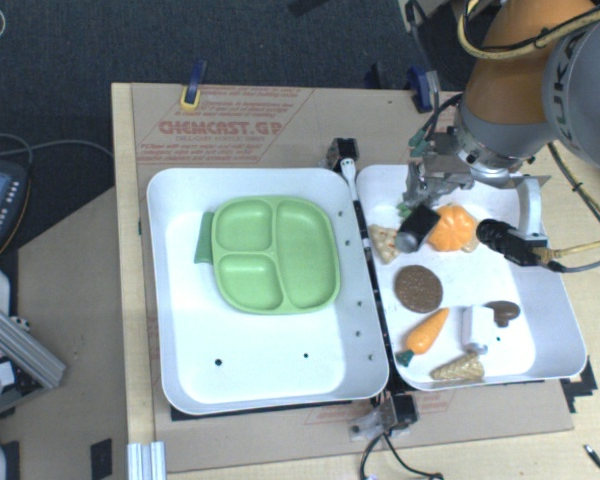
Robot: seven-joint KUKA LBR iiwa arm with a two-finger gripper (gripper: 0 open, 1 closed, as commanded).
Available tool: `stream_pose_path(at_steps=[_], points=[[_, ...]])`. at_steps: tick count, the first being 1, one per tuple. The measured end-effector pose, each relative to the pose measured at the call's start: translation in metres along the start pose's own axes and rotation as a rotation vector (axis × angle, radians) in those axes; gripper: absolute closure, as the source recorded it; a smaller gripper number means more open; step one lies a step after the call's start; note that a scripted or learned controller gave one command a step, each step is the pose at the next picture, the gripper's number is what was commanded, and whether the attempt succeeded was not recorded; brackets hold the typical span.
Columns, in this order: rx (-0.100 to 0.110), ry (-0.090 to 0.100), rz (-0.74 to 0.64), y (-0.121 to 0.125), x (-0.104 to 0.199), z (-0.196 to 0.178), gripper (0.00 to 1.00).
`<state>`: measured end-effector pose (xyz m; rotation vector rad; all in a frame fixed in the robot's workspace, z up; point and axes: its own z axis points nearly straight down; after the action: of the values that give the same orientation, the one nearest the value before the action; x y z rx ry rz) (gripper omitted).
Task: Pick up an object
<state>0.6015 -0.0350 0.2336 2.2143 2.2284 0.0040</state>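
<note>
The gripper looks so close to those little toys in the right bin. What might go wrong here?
The gripper hangs low among crowded things, so it may well nudge the orange toy or the beige piece aside rather than grasp one. The brown disc lies flat and could slip from the fingers. The bin wall is near, so the arm might bump it.

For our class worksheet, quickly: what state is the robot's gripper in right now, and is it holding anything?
Gripper: low in the right bin, beside the orange toy; open or closed cannot be told, and no object shows between its fingers.
</note>
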Motion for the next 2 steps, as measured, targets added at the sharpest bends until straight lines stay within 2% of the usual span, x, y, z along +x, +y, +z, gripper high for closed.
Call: stream_pose_path(at_steps=[1,2], points=[[-0.001,0.0,-0.001,0.008,0.054,-0.003,1.0],[0.005,-0.001,0.003,0.01,0.087,0.013,1.0]])
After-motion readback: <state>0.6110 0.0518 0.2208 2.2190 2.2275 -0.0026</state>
